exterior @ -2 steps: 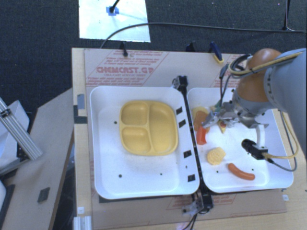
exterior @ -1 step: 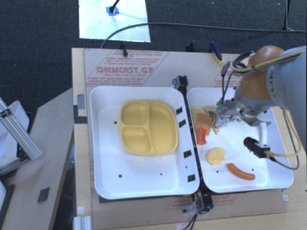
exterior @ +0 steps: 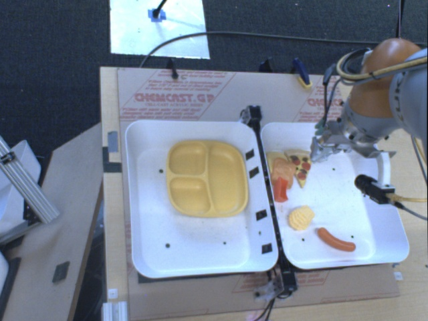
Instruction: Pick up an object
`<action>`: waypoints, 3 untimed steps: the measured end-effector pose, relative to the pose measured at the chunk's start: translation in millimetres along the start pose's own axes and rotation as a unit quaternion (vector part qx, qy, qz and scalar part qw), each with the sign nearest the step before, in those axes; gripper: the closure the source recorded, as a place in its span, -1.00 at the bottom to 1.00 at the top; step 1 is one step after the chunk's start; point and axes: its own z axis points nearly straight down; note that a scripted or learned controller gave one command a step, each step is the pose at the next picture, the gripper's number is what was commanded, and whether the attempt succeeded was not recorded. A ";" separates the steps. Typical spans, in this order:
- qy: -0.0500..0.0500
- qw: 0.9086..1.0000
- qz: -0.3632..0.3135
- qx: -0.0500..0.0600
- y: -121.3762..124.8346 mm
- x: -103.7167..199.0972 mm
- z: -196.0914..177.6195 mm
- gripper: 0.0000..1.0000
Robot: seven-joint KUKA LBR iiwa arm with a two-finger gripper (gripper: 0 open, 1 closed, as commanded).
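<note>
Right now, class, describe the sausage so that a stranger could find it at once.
Find the right-hand white bin, the one the arm reaches over. Go to its near corner: the sausage lies there alone on the floor. It is a long orange-red rod, unlike the round ridged yellow piece beside it.

End effector fingertips too small and blurred to read, just right of the pizza slice. Arm cut off at right edge.

Glossy white plastic bins; matt yellow plastic tray.

Open floor right of sausage
</note>
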 end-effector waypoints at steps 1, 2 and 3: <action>0.000 1.000 0.000 0.000 -4.6 -2.5 -46.1 1.00; 0.000 1.000 -0.001 0.000 -3.0 -2.6 -96.2 1.00; 0.001 1.000 -0.003 0.001 6.9 57.6 -95.6 1.00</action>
